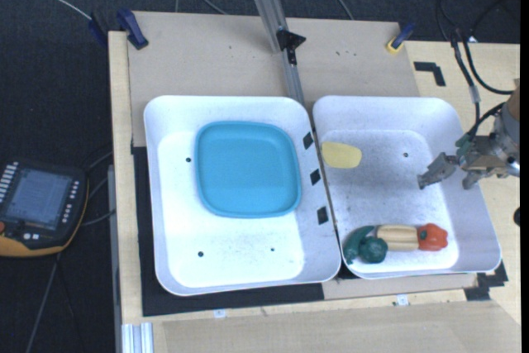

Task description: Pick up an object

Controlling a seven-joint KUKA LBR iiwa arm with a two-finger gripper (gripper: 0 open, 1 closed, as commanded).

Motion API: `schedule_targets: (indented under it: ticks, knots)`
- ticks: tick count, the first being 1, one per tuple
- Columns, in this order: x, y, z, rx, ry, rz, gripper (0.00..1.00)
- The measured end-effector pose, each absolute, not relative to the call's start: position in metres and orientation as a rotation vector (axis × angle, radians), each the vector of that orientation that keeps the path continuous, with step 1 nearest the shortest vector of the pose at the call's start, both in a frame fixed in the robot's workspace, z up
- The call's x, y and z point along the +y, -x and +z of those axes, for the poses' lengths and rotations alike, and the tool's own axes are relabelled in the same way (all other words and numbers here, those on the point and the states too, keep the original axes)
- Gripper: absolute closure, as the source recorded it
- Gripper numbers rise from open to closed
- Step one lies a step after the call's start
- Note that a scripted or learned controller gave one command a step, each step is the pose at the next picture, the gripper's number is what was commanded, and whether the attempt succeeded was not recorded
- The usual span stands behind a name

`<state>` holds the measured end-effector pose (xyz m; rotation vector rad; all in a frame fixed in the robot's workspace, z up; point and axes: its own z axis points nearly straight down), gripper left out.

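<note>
Objects to pick lie in the right bin (475, 211): a toy (397, 238) of green, tan and red at its near edge, a yellow piece (341, 155) farther back. Over its right rim the gripper (450, 174) hangs spread, holding nothing; descending there could strike the wall. A blue plate (248, 169) fills the left bin (169, 202).
</note>
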<state>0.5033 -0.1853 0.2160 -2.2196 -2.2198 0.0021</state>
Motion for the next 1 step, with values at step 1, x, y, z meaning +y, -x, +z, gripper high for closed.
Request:
schedule_targets:
  ticks: [1]
  knots:
    - [-0.189,-0.4934,0.1612,-2.218,2.219,0.003,0.0]
